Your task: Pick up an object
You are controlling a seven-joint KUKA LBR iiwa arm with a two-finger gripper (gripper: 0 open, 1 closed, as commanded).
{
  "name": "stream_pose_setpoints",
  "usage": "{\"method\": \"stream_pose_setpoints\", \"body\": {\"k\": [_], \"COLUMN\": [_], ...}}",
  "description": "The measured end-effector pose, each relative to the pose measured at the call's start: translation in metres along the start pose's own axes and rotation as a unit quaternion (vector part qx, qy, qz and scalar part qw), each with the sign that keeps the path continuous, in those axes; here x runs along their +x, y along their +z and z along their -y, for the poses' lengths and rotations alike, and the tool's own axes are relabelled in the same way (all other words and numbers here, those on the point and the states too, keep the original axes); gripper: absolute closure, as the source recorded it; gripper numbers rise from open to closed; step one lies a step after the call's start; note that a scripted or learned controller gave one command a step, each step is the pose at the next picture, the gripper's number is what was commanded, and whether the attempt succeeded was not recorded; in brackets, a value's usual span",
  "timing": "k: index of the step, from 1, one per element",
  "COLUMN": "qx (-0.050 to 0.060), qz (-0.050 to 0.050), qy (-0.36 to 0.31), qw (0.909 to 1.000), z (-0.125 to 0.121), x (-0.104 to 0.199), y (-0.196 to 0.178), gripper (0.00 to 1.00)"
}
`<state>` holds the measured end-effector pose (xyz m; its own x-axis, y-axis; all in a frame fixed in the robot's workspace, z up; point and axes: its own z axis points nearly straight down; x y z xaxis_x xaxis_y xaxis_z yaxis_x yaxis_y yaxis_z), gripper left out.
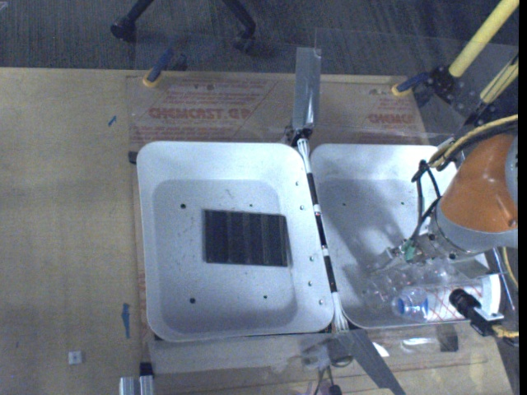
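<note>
Arm (482, 196) reached in at right of frame, gripper (409, 253) low over the right bin (354, 179). Whether it was apart or closed, cannot tell. A clear plastic bottle (403, 290) with blue cap, apparently, lay at lower right of that bin, just below the gripper. Left bin (165, 171) held a dark slatted panel (246, 238). Best approach: centre on the bottle's body, descend squarely.
</note>
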<state>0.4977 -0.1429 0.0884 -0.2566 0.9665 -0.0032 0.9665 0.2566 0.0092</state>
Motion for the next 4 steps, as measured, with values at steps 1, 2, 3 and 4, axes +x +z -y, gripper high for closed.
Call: {"method": "stream_pose_setpoints", "body": {"k": [1, 2, 3, 4], "qx": [0.000, 0.001, 0.000, 0.000], "qz": [0.000, -0.001, 0.000, 0.000], "qy": [-0.043, -0.098, -0.096, -0.096], "qw": [0.9991, 0.9952, 0.9953, 0.9953], "z": [-0.063, -0.008, -0.009, -0.008], "x": [0.021, 0.028, 0.027, 0.027], "y": [0.000, -0.040, -0.050, -0.050], "gripper": [0.00, 0.00, 1.00, 0.00]}}
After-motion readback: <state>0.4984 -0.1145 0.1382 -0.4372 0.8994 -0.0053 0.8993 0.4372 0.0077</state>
